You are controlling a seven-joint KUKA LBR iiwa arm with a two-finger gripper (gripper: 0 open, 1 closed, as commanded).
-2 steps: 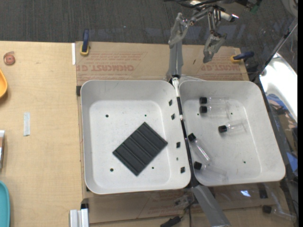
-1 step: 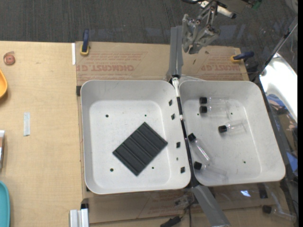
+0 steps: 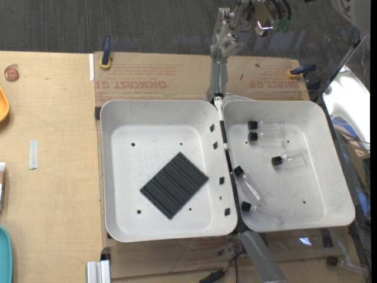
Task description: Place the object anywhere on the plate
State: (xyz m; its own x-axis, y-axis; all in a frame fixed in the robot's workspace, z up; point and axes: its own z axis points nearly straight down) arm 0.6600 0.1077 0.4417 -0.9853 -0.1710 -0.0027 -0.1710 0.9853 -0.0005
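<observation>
Over at the far left the bare wooden bench top (image 3: 53, 175) carries a few oddments: a small reddish disc (image 3: 10, 73) toward the far side, the edge of an orange thing (image 3: 3, 108) cut off by the frame, a pale little strip (image 3: 33, 155) lying flat, and a teal edge (image 3: 5, 255) in the near corner.

Next comes the left bin (image 3: 109, 158), white and shallow, sitting on brown cardboard (image 3: 147, 78) that is clamped at the far left by a blue-and-yellow clamp (image 3: 105, 58). Inside it lies the plate (image 3: 174, 184), a dark ribbed rectangular slab turned at a diagonal, resting flat on the bin floor a little right of centre. Nothing is lying on it.

Touching it on the right is the right bin (image 3: 336, 158). This one holds clear vials with black caps: two close together toward the far left part (image 3: 254, 130), one lying nearer the middle (image 3: 285, 158), and two more along the near left side (image 3: 247, 187), one by the near wall. All of these objects sit in the right bin, apart from the plate.

The gripper (image 3: 227, 43) hangs beyond the far edge of the bins, above the cardboard and roughly in line with the seam between them. Its fingers are too small and cluttered for me to tell how they stand. Another clamp (image 3: 299, 71) holds the cardboard at the far right.
</observation>
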